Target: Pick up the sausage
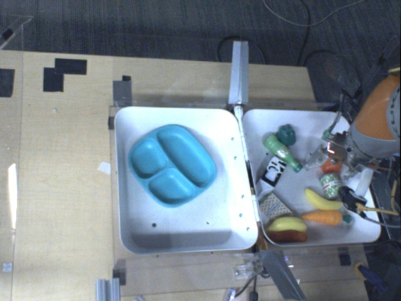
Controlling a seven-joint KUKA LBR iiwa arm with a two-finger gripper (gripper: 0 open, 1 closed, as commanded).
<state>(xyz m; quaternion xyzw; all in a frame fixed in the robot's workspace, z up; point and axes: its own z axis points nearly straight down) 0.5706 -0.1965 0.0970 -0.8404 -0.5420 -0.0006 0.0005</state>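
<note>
In the camera view, a black-and-white packet [274,168] in the right bin [255,127] carries print too small to read. The pale wooden bench [62,168] meets dark carpet [125,11]. The gripper [336,157] hangs over that bin's right side, and how far it is open cannot be told. The red-brown sausage [288,236] lies at the front edge.

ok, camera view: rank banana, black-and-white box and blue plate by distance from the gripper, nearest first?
From the gripper:
1. Banana, right bin, just below the gripper in view.
2. Black-and-white box, same bin, left side.
3. Blue plate, left bin.
</note>
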